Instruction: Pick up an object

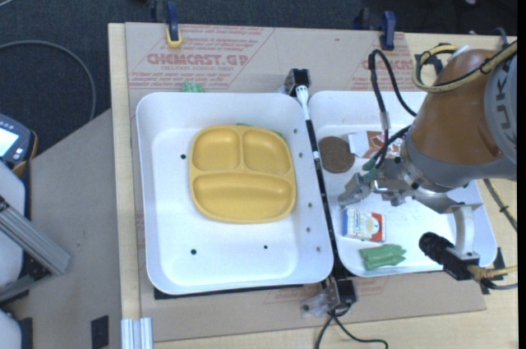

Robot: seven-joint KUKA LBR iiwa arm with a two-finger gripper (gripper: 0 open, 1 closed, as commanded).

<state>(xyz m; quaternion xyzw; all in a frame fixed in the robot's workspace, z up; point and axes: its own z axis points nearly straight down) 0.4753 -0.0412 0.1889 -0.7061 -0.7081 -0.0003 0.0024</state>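
A yellow divided plate (242, 173) lies in the left bin (164, 241). In the right bin (345, 105) are a brown round disc (334, 153), a small white, blue and red packet (363, 224), and a green object (382, 256) near the front rim. My gripper (359, 186) hangs low over the right bin, just above the packet and right of the disc. The arm's orange band and grey wrist hide the bin's right half.
A black divider strip (313, 154) runs between the two bins. Blue clamps (172, 20) hold the cardboard-covered bench at the back. Black cables (386, 89) loop over the right bin's far side. A black part (444, 252) of the arm sits by the front right rim.
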